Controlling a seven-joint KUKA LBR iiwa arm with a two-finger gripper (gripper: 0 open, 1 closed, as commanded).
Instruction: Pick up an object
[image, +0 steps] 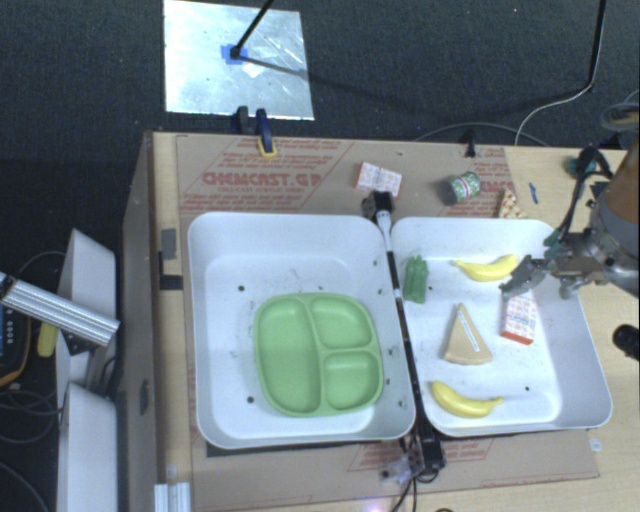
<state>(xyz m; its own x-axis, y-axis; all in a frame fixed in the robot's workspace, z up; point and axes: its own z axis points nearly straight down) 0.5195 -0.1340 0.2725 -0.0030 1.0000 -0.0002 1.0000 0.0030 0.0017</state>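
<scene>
The gripper (528, 275) hangs over the small carton (518, 318) near the right bin's (580, 400) far edge; grip state unclear; it could nudge the carton aside

The arm (612, 215) is cut off by the right edge; only its wrist end is in frame. The gripper (527, 274) is small and dark against the bin (575, 400), and the state of its fingers cannot be determined. Print on the carton (518, 318) is too small to read. The label on the can (464, 186) is illegible. The green item (414, 279) beside the bin divider is too indistinct to identify. The packet (379, 179) on the board shows unreadable markings.
</scene>
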